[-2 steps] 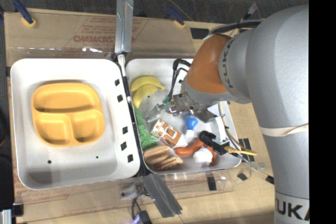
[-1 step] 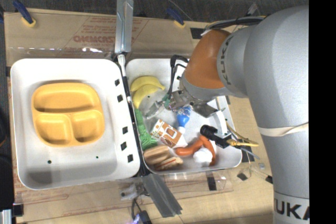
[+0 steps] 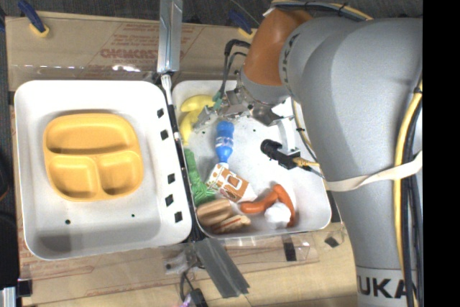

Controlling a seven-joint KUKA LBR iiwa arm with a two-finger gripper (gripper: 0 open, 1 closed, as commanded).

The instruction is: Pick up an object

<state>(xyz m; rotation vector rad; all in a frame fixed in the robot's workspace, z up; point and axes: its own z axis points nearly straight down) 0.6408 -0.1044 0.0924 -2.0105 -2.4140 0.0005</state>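
The right white bin (image 3: pixel 316 187) holds several small things. A yellow banana (image 3: pixel 191 111) lies at its far left corner. Below it is a blue bottle (image 3: pixel 224 140) with a pale cap, its top end toward the gripper. My gripper (image 3: pixel 224 106) hangs over the far end of this bin, between the banana and the bottle's top. Nothing shows between its tips. Toward the front lie a green leafy piece (image 3: pixel 192 170), a white and orange carton (image 3: pixel 230 184), a brown bread piece (image 3: pixel 220 216) and an orange sausage-like toy (image 3: pixel 267 205) next to a white lump (image 3: pixel 276 214).
The left white bin (image 3: pixel 36 226) holds a yellow divided tray (image 3: pixel 92 154). A grey metal divider (image 3: pixel 169 32) stands between the bins at the back. The bulky grey arm (image 3: pixel 359 97) covers the right bin's far right side.
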